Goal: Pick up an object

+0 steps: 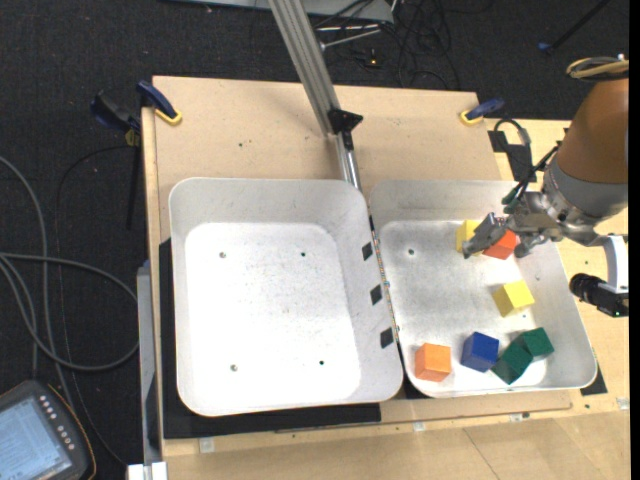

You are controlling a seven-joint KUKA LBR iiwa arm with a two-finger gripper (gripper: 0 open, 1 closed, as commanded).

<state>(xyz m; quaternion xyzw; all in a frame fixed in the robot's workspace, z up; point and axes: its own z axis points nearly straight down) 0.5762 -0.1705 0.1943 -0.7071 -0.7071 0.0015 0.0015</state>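
My gripper (492, 235) hangs over the upper right part of the right bin (425, 278). A red-orange block (501, 247) lies directly at its tip, and a small yellow block (466, 234) sits just to its left, partly covered by the gripper. I cannot see whether the red-orange block is held or only lies beneath the gripper. Lower in the same bin rest a yellow cube (514, 297), a blue cube (481, 351), an orange cube (433, 361) and two green blocks (525, 352) touching each other.
The left bin (260, 288) stands beside the right one, joined along a black-clipped edge. A metal pole (305, 48) slants in from the top to the bins' shared rim. Clamps sit at the bench's far corners. The arm's orange band (600, 128) rises at the right.
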